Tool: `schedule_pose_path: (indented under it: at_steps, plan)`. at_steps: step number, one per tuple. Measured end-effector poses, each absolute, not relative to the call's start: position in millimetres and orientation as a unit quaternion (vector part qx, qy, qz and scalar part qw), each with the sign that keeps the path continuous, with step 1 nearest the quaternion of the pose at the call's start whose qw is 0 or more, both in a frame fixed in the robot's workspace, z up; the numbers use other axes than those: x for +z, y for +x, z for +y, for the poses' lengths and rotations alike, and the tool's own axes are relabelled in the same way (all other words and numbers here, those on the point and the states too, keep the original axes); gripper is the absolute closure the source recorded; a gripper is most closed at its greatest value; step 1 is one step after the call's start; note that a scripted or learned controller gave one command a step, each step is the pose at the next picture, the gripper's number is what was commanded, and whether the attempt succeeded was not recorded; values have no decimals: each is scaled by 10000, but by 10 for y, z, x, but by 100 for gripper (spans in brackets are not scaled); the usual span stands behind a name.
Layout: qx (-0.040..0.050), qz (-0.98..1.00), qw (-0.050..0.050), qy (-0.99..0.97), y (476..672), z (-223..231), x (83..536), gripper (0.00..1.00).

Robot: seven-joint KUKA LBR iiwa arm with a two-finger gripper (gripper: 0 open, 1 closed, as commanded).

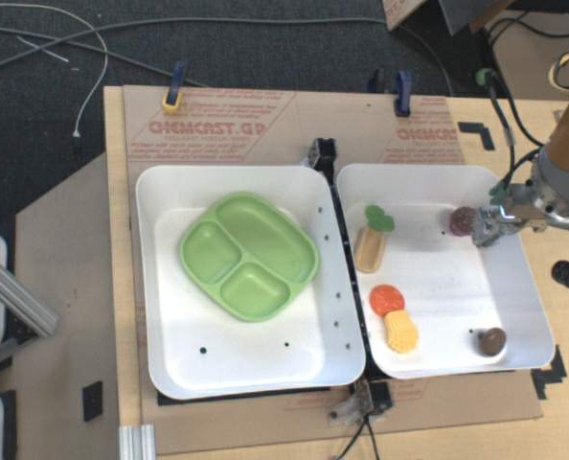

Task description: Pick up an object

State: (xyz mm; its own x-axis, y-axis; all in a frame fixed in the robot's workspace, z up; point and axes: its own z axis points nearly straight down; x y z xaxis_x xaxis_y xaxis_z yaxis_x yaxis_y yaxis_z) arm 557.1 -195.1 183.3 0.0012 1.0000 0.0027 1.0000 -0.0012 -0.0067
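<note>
— Status of the pick?

— Not done. Gripper (486, 230) sits low at the right bin's (514, 286) back right corner, just beside a purple ball (462, 221). Nothing is seen between the fingers; whether they stand apart or together I cannot tell.

— Other candidates?

— Orange piece (387, 300) and yellow piece (400, 333) near the left wall, brown ball (492, 341) at the front right corner. Grasp and lift remain.
</note>
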Motion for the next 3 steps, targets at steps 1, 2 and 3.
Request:
schedule_pose_path:
  at_steps: [1, 2, 3]
  plan:
    - [4, -7069, 16, -7073, 5627, -2003, 1272, 0]
    - [12, -7070, 34, -7072, 5618, -1995, 823, 0]
    - [-6, -7069, 2, -7073, 5638, -2002, 965, 100]
